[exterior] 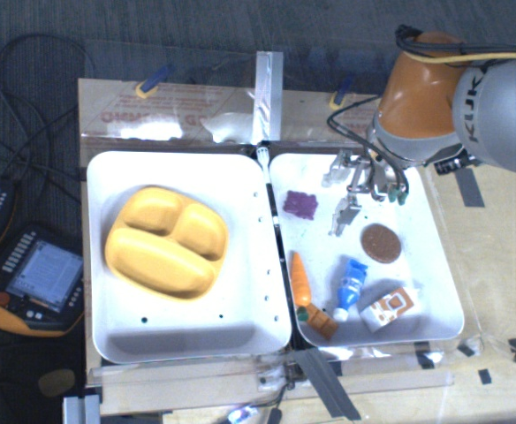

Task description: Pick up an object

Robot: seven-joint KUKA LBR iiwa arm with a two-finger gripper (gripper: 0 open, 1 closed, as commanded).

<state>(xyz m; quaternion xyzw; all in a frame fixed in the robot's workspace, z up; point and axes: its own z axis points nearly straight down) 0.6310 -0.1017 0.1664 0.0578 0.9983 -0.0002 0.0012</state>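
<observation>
So the bench (pixel 488 263) carried two white bins side by side. The left bin (pixel 99 325) held one big yellow lumpy thing (pixel 165 239), kind of like a squashed foam loaf, sitting in the middle-left of the frame. The right bin (pixel 443 316) had all the small stuff.

The arm (pixel 435 95) came in from the upper right, orange band and all, with the pincer (pixel 360 193) hanging over the upper part of the right bin. Its fingers looked spread a little and pointed down, and nothing sat between them, so it had no hold on anything as far as I could see.

Candidates in that bin, biggest first: an orange carrot (pixel 300 281) along the left wall, a white and orange carton (pixel 390 307) at lower right, a blue and white tube (pixel 351 285) in the lower middle, a brown disc (pixel 382 243) just below and right of the pincer, and a purple block (pixel 300 205) to its left.

My read: the pick wasn't done yet. Everything lay flat on the bin floor, so choosing, closing and lifting were all left.
</observation>
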